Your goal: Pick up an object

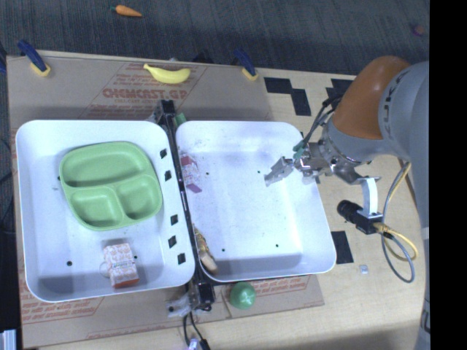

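While scanning from the far left: 1 blue clamp (34, 57) on the back corner of the cardboard sheet (109, 93) under the 2 bins. Next, left bin (25, 217), white and shallow, holding a green tray (109, 184) with 3 compartments, lying flat toward the far side. Just nearer the camera than that, a small red-and-white box (120, 263), apart from the tray. Up on the dark floor beyond the bench, an orange carrot-like piece (129, 10). On the cardboard behind the bins, a yellow banana (168, 72).

Across the black divider, right bin (314, 246). Against its left wall, a red-and-white wrapper (190, 172); in its near-left corner, a pale yellowish scrap (205, 257), too small to name. In front of this bin, on the cardboard, a green ball (242, 295). At the back edge, a second blue clamp (245, 62).

Over the right half of the right bin, gripper (281, 170), reaching in from the right above bare white floor, well apart from wrapper and scrap. Claw state: cannot tell, too blurred and small. Behind it, grey arm with orange band (368, 97), and a yellow cable (398, 243) looping on the bench.
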{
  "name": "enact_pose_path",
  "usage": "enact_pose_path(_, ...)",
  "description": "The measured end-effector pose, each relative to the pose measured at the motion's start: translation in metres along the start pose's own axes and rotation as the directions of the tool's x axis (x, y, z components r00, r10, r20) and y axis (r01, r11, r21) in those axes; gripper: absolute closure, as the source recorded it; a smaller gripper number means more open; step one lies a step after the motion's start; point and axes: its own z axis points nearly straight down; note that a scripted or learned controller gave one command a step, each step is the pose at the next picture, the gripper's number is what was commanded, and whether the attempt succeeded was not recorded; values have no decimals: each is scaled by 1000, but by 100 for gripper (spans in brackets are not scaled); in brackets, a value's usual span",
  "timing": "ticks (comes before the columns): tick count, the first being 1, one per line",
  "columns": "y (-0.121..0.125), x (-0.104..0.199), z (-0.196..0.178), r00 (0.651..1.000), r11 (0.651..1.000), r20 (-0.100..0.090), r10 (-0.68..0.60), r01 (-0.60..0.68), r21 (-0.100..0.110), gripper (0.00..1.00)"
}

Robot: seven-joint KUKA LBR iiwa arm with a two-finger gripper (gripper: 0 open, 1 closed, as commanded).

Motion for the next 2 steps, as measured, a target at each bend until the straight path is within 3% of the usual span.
enact_pose_path(1, 53, 0, 7, 1000, 1000, 0, 0, 0, 0, 0)
enact_pose_path(2, 31, 0, 88, 1000, 1000, 1, -1, 1, 2, 0)
